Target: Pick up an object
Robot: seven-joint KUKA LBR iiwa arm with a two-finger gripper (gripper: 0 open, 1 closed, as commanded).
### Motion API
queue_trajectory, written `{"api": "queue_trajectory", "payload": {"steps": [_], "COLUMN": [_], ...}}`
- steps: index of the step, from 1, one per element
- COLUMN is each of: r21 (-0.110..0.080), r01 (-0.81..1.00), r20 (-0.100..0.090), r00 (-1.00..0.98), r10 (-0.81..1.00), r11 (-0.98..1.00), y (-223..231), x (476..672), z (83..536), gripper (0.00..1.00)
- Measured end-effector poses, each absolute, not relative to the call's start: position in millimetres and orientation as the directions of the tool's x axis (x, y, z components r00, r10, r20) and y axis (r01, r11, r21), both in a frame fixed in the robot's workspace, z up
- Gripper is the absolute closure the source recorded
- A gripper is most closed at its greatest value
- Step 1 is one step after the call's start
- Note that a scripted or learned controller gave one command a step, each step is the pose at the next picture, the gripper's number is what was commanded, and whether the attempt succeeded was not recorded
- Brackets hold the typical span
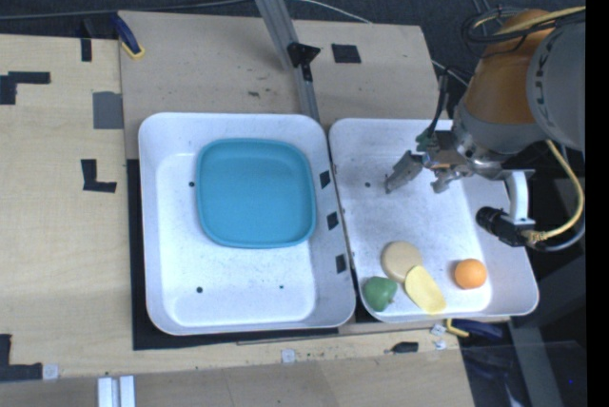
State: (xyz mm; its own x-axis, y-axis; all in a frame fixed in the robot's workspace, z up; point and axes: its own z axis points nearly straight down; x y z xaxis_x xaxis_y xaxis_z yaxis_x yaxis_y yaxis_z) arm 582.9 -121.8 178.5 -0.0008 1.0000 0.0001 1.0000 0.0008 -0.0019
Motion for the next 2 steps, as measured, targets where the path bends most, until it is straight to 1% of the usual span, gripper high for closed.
{"api": "queue_trajectory", "payload": {"steps": [1, 2], "r21": [-0.003, 0.001], "r01": [1.0, 1.0], "r20": [0.0, 0.0], "r00": [-0.001, -0.001], "r10": [1.0, 1.0], "r11": [0.001, 0.001], "y": [-112, -112], "x": [584.3, 584.8], "z": [123, 90], "gripper": [0.0, 0.0]}}
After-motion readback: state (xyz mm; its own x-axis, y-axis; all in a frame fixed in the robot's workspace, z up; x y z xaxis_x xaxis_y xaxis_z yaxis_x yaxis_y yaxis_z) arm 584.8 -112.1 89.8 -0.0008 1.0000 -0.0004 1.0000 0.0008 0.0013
